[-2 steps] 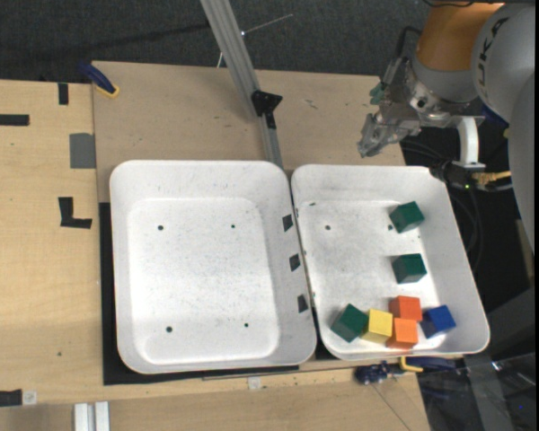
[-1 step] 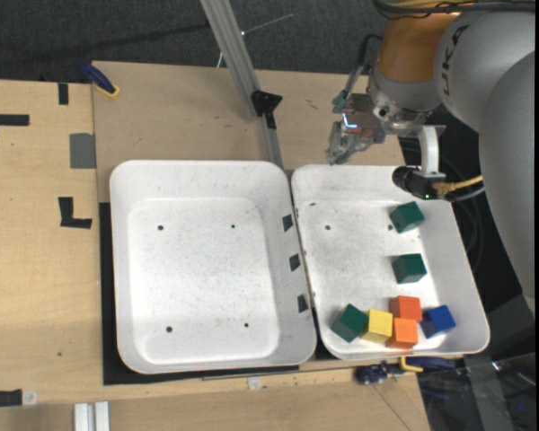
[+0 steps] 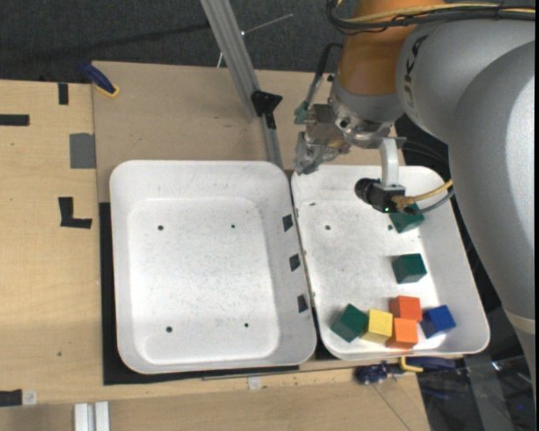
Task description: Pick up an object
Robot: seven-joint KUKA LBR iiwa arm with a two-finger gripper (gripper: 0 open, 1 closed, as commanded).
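Several small blocks lie in the right bin (image 3: 341,241). A dark green block (image 3: 408,220) sits near the bin's right wall, and another dark green block (image 3: 410,267) lies below it. At the front lie a green block (image 3: 349,322), a yellow block (image 3: 380,322), two orange blocks (image 3: 405,309) (image 3: 403,332) and a blue block (image 3: 438,320). My gripper (image 3: 309,157) hangs over the far left corner of the right bin, well away from the blocks. I see nothing held in it.
The left bin (image 3: 126,241) sits beside the right one on a wooden bench. A slanted metal rod (image 3: 238,52) runs down to the bins' shared far edge. A black fitting with cables (image 3: 377,193) hangs from the wrist just above the upper dark green block.
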